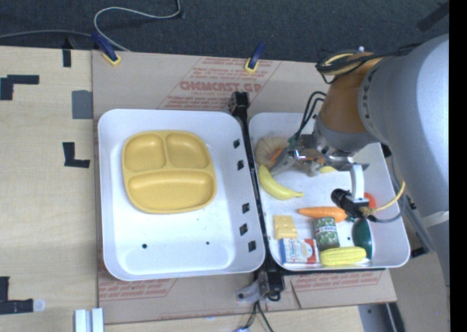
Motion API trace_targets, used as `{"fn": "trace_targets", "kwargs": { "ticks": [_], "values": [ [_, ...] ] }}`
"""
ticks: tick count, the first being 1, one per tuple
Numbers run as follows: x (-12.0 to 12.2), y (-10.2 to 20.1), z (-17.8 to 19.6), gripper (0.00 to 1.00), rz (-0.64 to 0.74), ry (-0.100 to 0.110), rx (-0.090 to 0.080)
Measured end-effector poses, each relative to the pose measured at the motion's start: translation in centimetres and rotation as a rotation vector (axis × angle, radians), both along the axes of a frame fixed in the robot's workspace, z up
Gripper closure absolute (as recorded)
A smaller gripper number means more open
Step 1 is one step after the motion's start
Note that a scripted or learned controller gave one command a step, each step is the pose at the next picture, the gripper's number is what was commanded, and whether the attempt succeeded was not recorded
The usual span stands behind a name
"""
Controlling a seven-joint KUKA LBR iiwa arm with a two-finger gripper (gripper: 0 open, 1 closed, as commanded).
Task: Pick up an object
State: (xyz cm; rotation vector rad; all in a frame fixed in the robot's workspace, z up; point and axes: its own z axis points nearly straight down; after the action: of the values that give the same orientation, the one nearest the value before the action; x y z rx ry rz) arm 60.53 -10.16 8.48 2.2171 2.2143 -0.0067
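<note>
My gripper [302,157] hangs low over the upper part of the right bin [398,246], pointing left. Just to its left lies a tan and orange object [268,149], partly blurred. A yellow banana [276,184] lies below and left of the gripper, apart from it. Lower in the bin are an orange carrot [321,213], a yellow block [284,226], a green can [326,234], a small white, red and blue box [298,250], a corn cob [343,255] and a dark green piece [363,234]. Nothing can be seen held in the gripper.
The left bin [175,250] holds a yellow divided plate [169,170] in its upper half. A black divider [248,177] runs between the bins. The grey arm [408,104] covers the right bin's upper right corner.
</note>
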Motion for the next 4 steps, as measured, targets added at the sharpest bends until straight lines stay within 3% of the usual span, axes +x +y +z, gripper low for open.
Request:
{"fn": "trace_targets", "kwargs": {
  "ticks": [1,2,3,4],
  "values": [
    [-3.1,0.1,0.1,0.0,-0.002,-0.003,-0.001],
    [-3.1,0.4,0.8,1.0,0.0,0.002,0.004],
    [-3.1,0.2,0.8,0.0,-0.001,0.002,0.001],
    [3.0,0.2,-0.1,0.0,0.003,0.001,0.006]
  ]
}}
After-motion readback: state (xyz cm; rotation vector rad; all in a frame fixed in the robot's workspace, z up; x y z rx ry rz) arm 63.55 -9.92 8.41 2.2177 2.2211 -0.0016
